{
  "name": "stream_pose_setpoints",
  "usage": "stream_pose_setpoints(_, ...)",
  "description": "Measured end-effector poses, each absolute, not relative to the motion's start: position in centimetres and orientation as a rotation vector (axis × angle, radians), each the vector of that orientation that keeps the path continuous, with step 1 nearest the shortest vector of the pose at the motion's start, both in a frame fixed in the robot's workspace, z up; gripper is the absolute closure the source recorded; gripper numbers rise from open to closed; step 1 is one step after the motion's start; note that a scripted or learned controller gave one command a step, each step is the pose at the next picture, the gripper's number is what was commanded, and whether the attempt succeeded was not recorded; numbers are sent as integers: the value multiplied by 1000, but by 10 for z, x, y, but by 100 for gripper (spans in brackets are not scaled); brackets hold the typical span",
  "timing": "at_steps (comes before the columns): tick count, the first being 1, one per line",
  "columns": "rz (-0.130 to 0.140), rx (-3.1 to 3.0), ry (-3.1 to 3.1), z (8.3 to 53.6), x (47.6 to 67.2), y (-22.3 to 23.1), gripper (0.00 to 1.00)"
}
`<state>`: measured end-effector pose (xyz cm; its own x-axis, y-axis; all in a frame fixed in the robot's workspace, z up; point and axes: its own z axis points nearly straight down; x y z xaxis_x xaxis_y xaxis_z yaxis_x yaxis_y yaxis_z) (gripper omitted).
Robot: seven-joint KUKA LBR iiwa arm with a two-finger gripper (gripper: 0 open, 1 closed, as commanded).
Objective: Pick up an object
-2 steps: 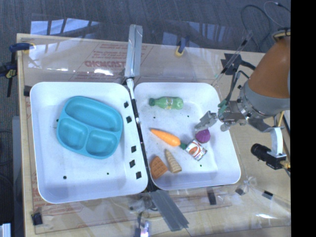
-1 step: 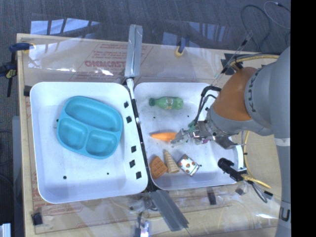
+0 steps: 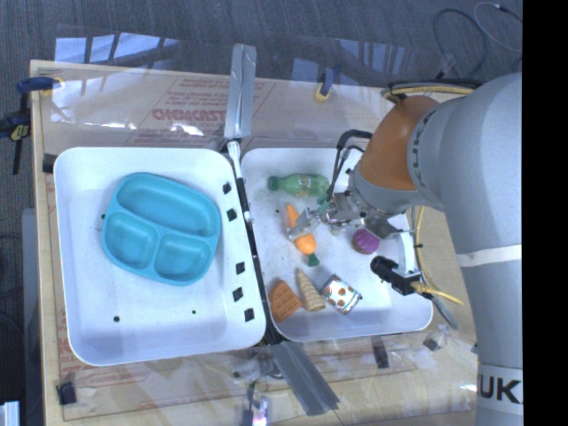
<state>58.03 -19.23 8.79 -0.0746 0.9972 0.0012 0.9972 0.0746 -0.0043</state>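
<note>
Camera view: pincer [image 3: 312, 218] hovering low in right bin [image 3: 404, 319] centre, over carrot [image 3: 304, 241]; grip state unclear, cannot tell; descending straight and centring on carrot looks best

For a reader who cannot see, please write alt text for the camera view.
A grey robot arm reaches from the right over the right bin, above small toys: a green bottle, a carrot, a purple item. The left bin holds a blue divided plate.
</note>
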Motion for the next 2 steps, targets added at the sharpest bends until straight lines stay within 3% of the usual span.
stream_pose_setpoints(1, 8, -2127, -2302, 94, 580, -192, 100)
stream_pose_setpoints(2, 0, -2185, -2254, 219, 628, -65, 100)
